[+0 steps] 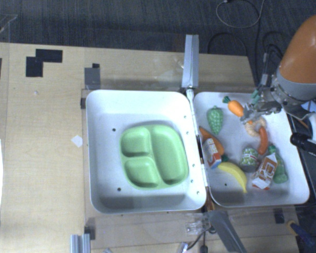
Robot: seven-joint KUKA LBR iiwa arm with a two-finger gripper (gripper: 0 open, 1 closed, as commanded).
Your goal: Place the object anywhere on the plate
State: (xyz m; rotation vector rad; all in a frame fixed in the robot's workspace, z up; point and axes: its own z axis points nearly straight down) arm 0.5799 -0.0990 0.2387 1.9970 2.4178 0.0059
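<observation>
Lying just beside the hand (251,113), carrot (235,107)

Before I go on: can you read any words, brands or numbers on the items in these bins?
None readable.
Orange-and-white carton: printing, too blurred.
Red-and-white carton: label marks, too small.
Round green can: pattern, no legible text.
Green plate: no markings.

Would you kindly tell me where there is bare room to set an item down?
The green plate has three bare compartments, and the left bin is bare around it. The right bin is crowded with toy food, free only along its near edge.
</observation>
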